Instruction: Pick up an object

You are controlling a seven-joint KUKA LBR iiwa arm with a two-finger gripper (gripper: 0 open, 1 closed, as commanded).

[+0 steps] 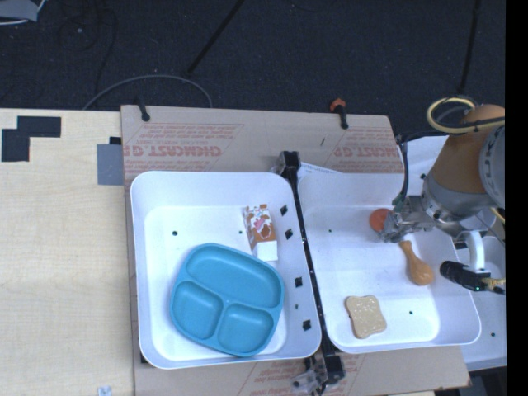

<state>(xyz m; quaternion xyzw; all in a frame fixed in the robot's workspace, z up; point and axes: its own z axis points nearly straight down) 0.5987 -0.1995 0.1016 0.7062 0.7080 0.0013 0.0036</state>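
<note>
Two white bins sit on a cardboard-lined bench; in the right bin (462, 324), the gripper (402, 228) hovers, grip state unclear, over a drumstick (416, 264) whose long axis slants away toward the near wall.

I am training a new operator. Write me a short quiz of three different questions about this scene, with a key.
1. True or false: the blue divided plate lies in the right bin.
2. Which item lies nearest the gripper? A) slice of toast B) small orange-red object C) snack packet
3. Fill in: the toy drumstick lies in the ____ bin.

Key: 1. False, it lies in the left bin. 2. B. 3. right.
</note>
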